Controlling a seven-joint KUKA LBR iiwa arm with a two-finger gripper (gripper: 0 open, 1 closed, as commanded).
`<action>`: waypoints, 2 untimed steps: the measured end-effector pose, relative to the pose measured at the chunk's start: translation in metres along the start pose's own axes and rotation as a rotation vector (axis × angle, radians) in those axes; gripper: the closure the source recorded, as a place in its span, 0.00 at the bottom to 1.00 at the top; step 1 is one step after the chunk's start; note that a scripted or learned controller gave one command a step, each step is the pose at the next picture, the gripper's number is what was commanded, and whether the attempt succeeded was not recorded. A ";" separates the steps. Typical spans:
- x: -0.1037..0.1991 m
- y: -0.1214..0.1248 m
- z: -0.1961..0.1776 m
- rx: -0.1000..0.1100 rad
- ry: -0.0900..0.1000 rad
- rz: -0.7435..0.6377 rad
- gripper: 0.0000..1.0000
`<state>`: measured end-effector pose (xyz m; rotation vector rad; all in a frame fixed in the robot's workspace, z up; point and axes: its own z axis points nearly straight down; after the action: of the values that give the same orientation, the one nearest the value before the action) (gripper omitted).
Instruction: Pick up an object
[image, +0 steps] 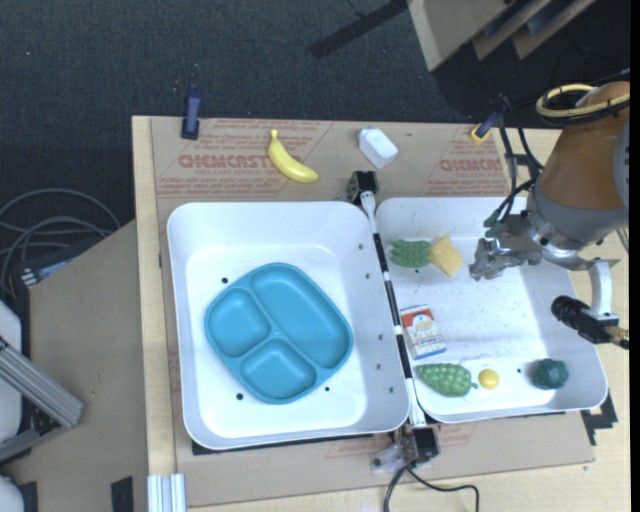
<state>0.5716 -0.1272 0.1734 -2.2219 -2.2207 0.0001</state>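
I saw the claw (487, 262), its state impossible for me to tell, hovering beside a yellow wedge-shaped block (446, 255) touching a bumpy green toy (409, 252).

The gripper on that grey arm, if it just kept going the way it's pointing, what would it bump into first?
The gripper seems to point down, so it would likely meet the bare floor of the right bin first. The yellow block lies just beside it; depth is hard to judge from above.

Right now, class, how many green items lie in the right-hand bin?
3: a leafy green piece near the top left beside a yellow block, a bumpy green piece at the bottom left, and a dark green ball at the bottom right. The arm may hide others.
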 end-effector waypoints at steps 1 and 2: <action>0.000 0.001 -0.010 -0.002 -0.001 0.000 1.00; 0.000 0.000 -0.010 -0.001 0.000 0.000 0.00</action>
<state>0.5721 -0.1271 0.1832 -2.2230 -2.2213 -0.0011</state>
